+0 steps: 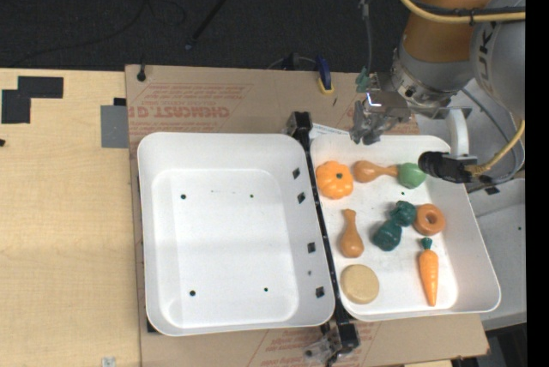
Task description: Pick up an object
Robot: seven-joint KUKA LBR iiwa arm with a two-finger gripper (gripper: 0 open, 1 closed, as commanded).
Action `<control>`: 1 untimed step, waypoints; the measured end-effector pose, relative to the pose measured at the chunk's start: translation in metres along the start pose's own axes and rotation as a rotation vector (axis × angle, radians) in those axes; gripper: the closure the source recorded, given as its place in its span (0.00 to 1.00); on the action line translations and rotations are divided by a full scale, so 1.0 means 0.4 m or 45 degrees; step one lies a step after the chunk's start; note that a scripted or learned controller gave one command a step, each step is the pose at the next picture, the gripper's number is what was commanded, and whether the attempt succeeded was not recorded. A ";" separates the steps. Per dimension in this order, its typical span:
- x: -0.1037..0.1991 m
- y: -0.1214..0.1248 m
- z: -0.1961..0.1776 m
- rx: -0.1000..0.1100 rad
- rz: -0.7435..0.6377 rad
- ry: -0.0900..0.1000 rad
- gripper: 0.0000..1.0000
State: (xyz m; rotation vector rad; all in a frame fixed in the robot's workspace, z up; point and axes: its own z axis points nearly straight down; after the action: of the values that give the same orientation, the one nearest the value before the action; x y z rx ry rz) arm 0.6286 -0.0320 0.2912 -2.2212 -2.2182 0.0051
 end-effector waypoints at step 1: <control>0.118 0.038 -0.518 -0.026 -0.008 0.002 1.00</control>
State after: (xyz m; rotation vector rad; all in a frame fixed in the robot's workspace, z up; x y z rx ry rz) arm 0.6446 0.0155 0.4984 -2.2242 -2.2346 -0.0196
